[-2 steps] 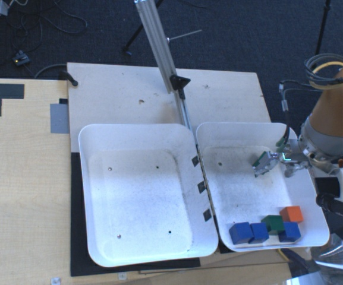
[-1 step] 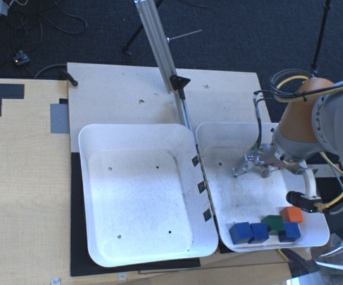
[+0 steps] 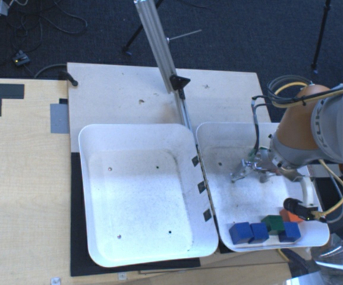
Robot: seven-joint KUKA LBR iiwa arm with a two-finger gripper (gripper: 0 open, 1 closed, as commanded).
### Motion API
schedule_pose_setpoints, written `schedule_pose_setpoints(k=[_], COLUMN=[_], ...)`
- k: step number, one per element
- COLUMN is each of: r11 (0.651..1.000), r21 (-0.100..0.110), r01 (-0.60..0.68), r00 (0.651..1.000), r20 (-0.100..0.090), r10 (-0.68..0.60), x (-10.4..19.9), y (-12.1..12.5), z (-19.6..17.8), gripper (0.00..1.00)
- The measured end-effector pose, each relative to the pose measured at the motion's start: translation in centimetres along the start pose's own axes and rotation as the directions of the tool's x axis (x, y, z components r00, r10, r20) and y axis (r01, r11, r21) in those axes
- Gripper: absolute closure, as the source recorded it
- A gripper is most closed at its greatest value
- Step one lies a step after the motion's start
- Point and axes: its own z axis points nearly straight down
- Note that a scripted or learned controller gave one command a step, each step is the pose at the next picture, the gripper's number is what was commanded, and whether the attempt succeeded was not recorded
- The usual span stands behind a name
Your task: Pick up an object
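Note:
My gripper (image 3: 241, 172) hangs over the middle of the right bin (image 3: 230, 127), pointing left, with bare bin floor below it. Several small blocks huddle in that bin's near right corner: two blue blocks (image 3: 241, 233) (image 3: 259, 231) side by side, a third blue block (image 3: 289, 232) further right, a green block (image 3: 273, 222) behind them, and an orange piece (image 3: 290, 216) beside the green one. The gripper is well apart from these blocks, up and to the left of them. I see nothing in its grasp.
The left bin (image 3: 100, 136) lies beside the right one, with small black clips (image 3: 198, 186) along the shared rims. A slanted metal rail (image 3: 159, 46) rises behind the bins. Cables (image 3: 290, 88) loop around the grey and orange arm (image 3: 308, 132) at right.

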Motion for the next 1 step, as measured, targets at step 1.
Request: schedule_pose_setpoints(k=[1], r11=[1.0], r21=[0.002], r01=[-0.003], r00=[1.0], r20=[0.0], r10=[0.003], x=[-5.03], y=[-2.52], z=[0.0], gripper=[0.0])
